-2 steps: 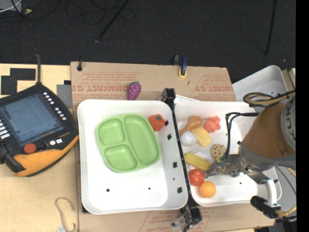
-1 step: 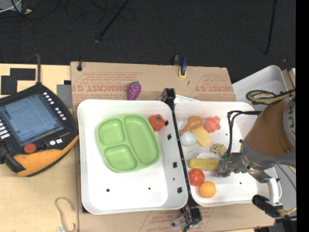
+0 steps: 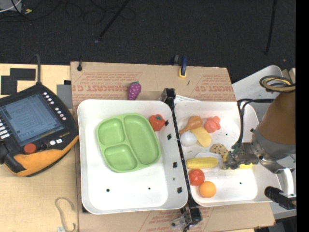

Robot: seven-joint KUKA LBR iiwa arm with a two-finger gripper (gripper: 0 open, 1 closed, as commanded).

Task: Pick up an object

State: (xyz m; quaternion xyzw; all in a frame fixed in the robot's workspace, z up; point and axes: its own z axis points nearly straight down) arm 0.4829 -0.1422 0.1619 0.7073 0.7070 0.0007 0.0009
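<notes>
We see the arm (image 3: 277, 129) reaching in from the right, its pincer (image 3: 232, 159) lowered into the right bin (image 3: 241, 193) near that bin's middle. The pincer sits just beside the right end of a yellow banana (image 3: 202, 163) and just below a spotted cookie (image 3: 218, 150); we cannot tell how far it is open or whether it has hold of anything, since its tip is small and dark against the clutter. Around it in the right bin lie a red tomato (image 3: 196, 177), an orange (image 3: 207, 189), a white egg (image 3: 188, 139), a yellow piece (image 3: 203, 138), a brown drumstick (image 3: 192, 123) and a pink toy (image 3: 212, 124). The left bin (image 3: 96, 197) carries a green divided plate (image 3: 128, 142) with a red strawberry (image 3: 156, 122) touching its upper right rim. A purple grape bunch (image 3: 134, 90) lies on the cardboard (image 3: 106, 81) behind the bins. A tablet pendant (image 3: 31, 124) rests on the bench (image 3: 29, 202) at far left.
</notes>
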